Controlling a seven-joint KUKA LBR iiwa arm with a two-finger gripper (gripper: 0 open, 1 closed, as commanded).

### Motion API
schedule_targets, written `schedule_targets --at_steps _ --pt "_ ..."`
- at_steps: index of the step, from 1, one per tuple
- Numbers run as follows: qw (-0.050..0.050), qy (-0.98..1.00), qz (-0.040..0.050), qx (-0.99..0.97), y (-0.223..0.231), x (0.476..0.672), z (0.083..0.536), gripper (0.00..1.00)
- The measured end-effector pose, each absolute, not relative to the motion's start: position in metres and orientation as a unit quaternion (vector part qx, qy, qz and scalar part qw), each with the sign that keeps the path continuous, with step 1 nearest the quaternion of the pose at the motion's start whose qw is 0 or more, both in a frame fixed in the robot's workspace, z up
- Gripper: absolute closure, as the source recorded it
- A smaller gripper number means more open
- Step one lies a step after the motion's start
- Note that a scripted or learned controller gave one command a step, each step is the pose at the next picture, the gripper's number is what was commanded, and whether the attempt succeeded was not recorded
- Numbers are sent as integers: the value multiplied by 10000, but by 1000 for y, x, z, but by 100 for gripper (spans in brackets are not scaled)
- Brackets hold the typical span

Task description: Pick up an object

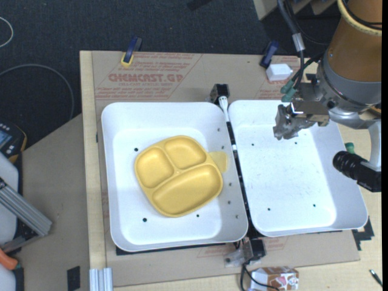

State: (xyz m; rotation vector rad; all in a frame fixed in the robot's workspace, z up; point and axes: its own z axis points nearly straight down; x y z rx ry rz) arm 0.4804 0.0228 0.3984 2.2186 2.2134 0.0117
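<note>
**While the claw is hanging over the right bin, the plate is lying in the left one**

Although the claw (287, 130) is hovering low over the upper left part of the right bin (303, 218), it is carrying nothing that I can see. From this angle I cannot tell whether it is open or closed. It is pointing down at bare white floor, so a grab made from there would probably be closing on air.

The yellow plate (179, 176), a moulded dish with three hollows, is sitting face up near the middle of the left bin (116, 129), turned at a slant and well apart from the claw. Lying flat like that, it is offering only its thin rim and the low ridges between the hollows, which is likely making it an awkward thing to pinch. A paler yellow scrap (220, 160) is peeking out at its right edge, and what it is I cannot say.

Between claw and plate, the two raised bin walls are meeting, with a black clip (219, 93) sitting at their far end. The arm would be needing to lift clear of that ridge before crossing over.

Further out, both bins are resting on a printed brown sheet (151, 77) covering the bench. Two blue clamps (130, 50) are gripping its far edge, and a small white block (279, 72) is lying near the right-hand one, none of them blocking the way.
</note>
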Motion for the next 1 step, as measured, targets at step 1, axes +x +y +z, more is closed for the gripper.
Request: schedule_targets --at_steps 1 --pt "11 7097 31 7045 95 480 433 100"
